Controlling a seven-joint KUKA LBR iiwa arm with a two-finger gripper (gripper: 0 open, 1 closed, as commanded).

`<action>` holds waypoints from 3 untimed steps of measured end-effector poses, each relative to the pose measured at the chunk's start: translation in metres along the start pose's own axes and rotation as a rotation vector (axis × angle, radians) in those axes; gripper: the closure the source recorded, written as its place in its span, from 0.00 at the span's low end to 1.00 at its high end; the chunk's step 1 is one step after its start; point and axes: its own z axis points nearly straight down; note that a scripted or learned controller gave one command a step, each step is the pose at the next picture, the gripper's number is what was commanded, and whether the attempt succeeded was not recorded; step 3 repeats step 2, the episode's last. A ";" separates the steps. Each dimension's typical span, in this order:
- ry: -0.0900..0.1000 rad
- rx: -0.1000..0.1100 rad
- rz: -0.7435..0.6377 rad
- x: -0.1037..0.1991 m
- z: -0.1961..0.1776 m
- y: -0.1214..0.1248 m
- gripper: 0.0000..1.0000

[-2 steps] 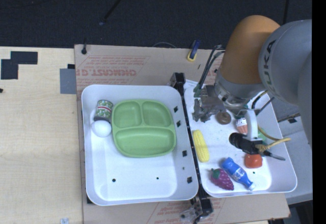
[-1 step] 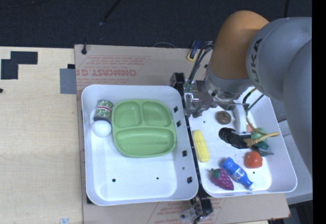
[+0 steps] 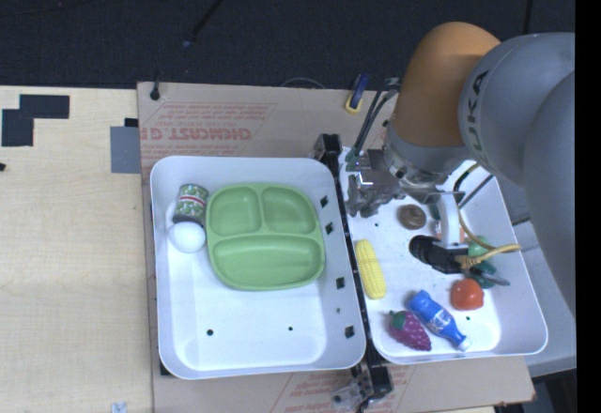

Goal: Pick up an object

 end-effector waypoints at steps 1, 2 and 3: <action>0.001 -0.002 -0.004 -0.003 -0.018 0.003 1.00; 0.000 0.000 -0.003 -0.005 -0.014 0.005 1.00; 0.000 0.000 -0.003 -0.005 -0.014 0.005 1.00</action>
